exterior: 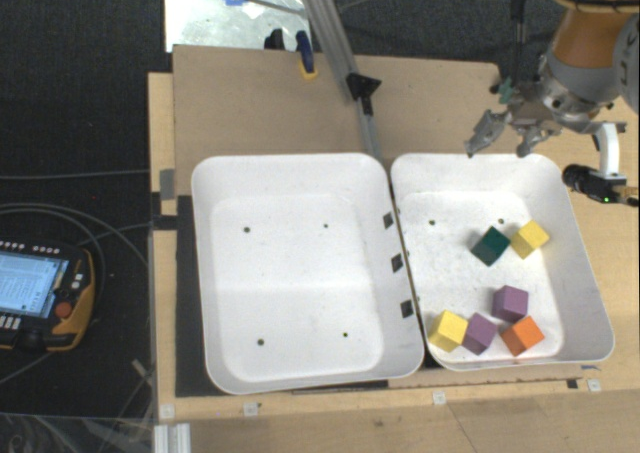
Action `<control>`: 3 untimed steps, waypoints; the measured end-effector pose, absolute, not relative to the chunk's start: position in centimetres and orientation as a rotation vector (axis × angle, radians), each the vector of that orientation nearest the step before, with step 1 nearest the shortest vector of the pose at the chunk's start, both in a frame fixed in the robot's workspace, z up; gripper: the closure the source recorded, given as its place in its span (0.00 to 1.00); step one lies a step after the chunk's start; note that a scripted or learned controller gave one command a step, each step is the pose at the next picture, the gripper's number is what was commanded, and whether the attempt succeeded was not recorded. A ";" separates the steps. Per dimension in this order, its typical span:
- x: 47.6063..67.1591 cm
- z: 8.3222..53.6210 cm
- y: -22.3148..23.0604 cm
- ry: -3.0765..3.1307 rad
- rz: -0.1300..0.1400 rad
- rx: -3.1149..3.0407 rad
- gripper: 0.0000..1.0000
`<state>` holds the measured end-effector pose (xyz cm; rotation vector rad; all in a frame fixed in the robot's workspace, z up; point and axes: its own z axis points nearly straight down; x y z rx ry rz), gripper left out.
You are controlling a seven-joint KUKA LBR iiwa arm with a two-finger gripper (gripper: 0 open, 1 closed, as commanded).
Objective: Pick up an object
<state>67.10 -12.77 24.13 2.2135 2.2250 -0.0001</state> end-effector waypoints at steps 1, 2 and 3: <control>59.3 8.8 -13.3 2.224 -0.005 2.224 0.00; 58.9 9.0 -13.6 2.223 0.001 2.220 0.00; 58.9 9.1 -13.6 2.222 0.002 2.219 0.00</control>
